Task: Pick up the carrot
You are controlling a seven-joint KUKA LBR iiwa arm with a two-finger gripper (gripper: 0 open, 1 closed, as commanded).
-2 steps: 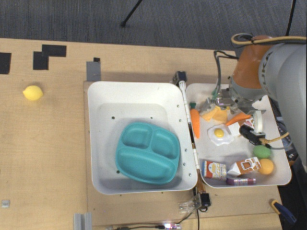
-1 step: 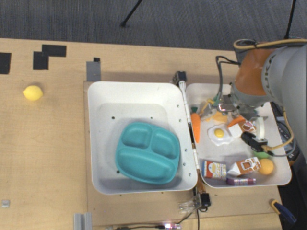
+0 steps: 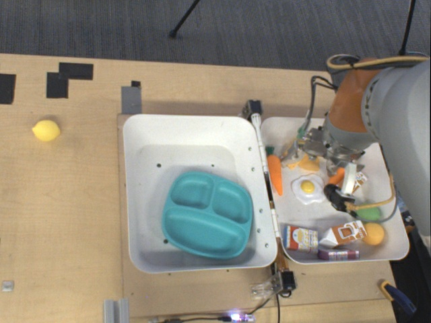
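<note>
I see the carrot [image 3: 274, 173] lying lengthwise against the left wall of the right bin [image 3: 397, 247], its green top pointing toward the far edge. Just to its right sits a fried egg toy [image 3: 308, 187], and further along the near wall lie a small carton [image 3: 301, 237], a milk carton [image 3: 347, 233] and an orange [image 3: 374, 234]. My arm's gripper [image 3: 335, 163] hangs over the middle of that bin, apart from the carrot; I cannot tell how its jaws stand. The left bin [image 3: 135, 180] holds a teal divided plate [image 3: 207, 213]. A lemon [image 3: 46, 130] rests on the table [image 3: 60, 234], well apart to the left.
</note>
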